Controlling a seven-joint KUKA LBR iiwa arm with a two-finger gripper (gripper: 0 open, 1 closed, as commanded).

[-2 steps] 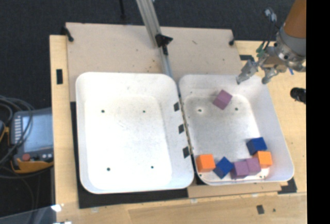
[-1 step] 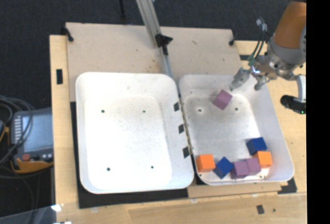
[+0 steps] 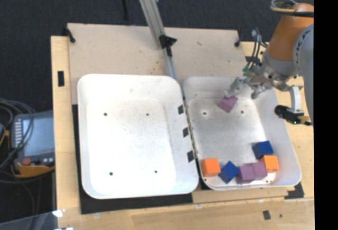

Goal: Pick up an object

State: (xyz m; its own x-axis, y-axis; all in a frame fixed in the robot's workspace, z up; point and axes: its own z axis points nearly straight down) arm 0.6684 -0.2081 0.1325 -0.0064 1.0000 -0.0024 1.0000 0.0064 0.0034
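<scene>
Bench: a pale wooden bench top (image 3: 132, 46) carried two shallow white bins side by side, on a dark floor.
Left bin: the shallow white plastic left-hand bin (image 3: 95, 97) had only small dark dots on its floor.
Right bin: the shallow white plastic right-hand bin (image 3: 211, 134) held all the blocks.
My arm: my grey arm with its orange band (image 3: 288, 33) reached in from the right, over the far right corner of the right bin.
My claw: my two-finger gripper (image 3: 238, 88) pointed down and to the left, just above the far part of the right bin. I could not tell how wide it stood; the picture was too blurred there.
Nearest block: a small purple cube (image 3: 228, 103) sat tilted just beside my claw tip. I could not tell whether it was touching my claw or held by it.
Near-edge cluster: six blocks lay along the near edge of the right bin, well apart from my claw.
Item 1: an orange cube (image 3: 210, 166) at the left end.
Item 2: a blue cube (image 3: 229, 171) just beside it.
Item 3: two purple cubes (image 3: 252, 172), touching one another, next along.
Item 4: a small orange cube (image 3: 271, 162) at the right end.
Item 5: a dark blue cube (image 3: 262, 149) just behind that one.
Post: a slanted aluminium post (image 3: 150, 7) rose from between the bins at the far side.
Floor item: a grey handheld control unit with cables (image 3: 31, 141) lay left of the bench.
</scene>
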